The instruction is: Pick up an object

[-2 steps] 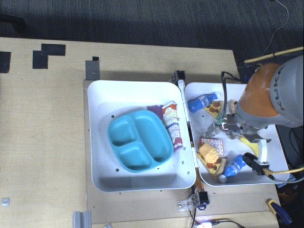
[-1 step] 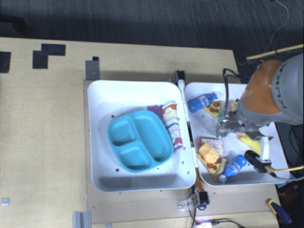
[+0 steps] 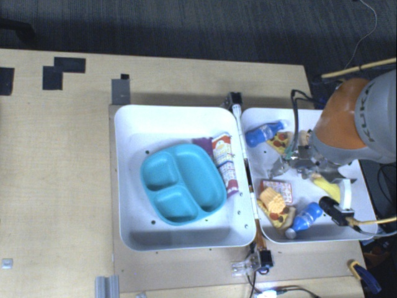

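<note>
While arm reaches in from right, tool (image 3: pixel 290 160) hangs low over right bin (image 3: pixel 267 231), above clutter; cannot tell tool's state. Candidates packed close: blue bottle (image 3: pixel 263 133) far, snack packet (image 3: pixel 275 194) just near of tool, second blue bottle (image 3: pixel 307 218) nearest. Left bin (image 3: pixel 124 228) holds teal divided tray (image 3: pixel 182 182), well apart from arm.

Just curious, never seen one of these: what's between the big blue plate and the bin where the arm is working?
In the camera view, a red-and-white packet lies against the divided blue plate's right side. Past it come the bins' adjoining rims, then the right bin.
</note>
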You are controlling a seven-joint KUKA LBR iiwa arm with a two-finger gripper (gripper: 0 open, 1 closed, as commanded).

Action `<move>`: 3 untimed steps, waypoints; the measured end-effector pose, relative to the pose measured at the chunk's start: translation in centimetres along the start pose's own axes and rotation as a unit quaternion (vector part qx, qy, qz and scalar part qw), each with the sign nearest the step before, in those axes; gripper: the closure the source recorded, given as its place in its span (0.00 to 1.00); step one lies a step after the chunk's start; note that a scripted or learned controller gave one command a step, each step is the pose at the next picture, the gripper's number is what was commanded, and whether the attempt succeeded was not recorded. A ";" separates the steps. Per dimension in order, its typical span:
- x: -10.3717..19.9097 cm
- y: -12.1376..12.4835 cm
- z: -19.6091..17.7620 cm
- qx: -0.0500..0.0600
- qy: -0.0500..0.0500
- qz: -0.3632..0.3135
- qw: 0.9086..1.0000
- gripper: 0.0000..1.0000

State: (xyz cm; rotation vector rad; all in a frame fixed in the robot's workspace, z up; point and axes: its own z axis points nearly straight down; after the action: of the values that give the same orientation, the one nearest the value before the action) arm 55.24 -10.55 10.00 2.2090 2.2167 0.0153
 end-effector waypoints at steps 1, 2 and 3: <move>2.0 -5.3 1.1 0.001 0.000 0.001 1.000 0.00; 2.0 -5.1 -0.1 -0.002 -0.001 0.001 1.000 1.00; 2.0 -5.1 0.0 -0.002 0.000 0.000 1.000 0.00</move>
State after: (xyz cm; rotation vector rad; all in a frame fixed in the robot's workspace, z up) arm 50.12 -8.52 9.96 2.2077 2.2141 0.0178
